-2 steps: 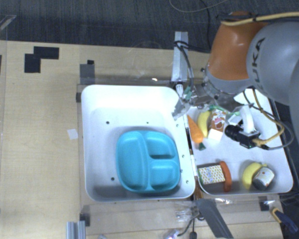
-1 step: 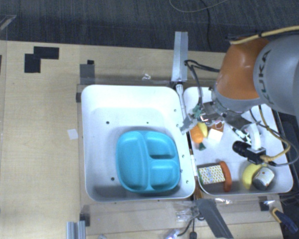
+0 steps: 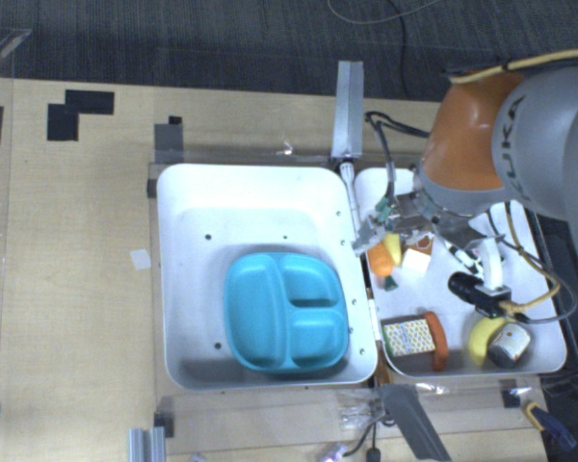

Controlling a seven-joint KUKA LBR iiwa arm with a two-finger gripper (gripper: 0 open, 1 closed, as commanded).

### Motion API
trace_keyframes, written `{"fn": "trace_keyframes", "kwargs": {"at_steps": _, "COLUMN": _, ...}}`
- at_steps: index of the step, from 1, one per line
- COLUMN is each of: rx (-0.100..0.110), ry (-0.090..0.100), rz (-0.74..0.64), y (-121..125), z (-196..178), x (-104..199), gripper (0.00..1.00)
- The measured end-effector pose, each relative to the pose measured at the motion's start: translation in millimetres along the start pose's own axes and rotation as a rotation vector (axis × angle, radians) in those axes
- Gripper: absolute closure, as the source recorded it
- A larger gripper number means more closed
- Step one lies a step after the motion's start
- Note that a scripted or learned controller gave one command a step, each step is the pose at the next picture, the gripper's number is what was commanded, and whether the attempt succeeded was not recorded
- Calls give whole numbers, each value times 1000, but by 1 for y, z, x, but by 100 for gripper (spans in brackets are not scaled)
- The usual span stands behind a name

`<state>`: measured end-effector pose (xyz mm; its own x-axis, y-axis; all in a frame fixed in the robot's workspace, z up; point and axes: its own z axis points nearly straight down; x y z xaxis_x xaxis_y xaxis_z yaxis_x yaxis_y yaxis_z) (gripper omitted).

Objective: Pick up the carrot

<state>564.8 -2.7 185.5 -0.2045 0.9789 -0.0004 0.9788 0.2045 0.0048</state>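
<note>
The carrot [image 3: 378,260], orange with a green end, lies at the left side of the right bin [image 3: 551,352], close to the wall between the two bins. My gripper [image 3: 383,227] hangs just above the carrot's upper end, under the grey and orange wrist. The wrist hides the gripper's tips. A yellow piece [image 3: 394,249] lies against the carrot's right side.
The left bin [image 3: 188,258] holds a blue divided plate [image 3: 287,310]. In the right bin lie a white and orange item [image 3: 417,259], a patterned block [image 3: 409,337], a brown sausage shape [image 3: 438,341], a yellow fruit [image 3: 481,341] and a grey item [image 3: 510,345].
</note>
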Motion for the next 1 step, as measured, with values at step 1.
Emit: {"fn": "trace_keyframes", "kwargs": {"at_steps": 1, "rx": -16, "ry": 17, "rz": -58, "y": 0, "z": 26, "x": -38, "gripper": 0}}
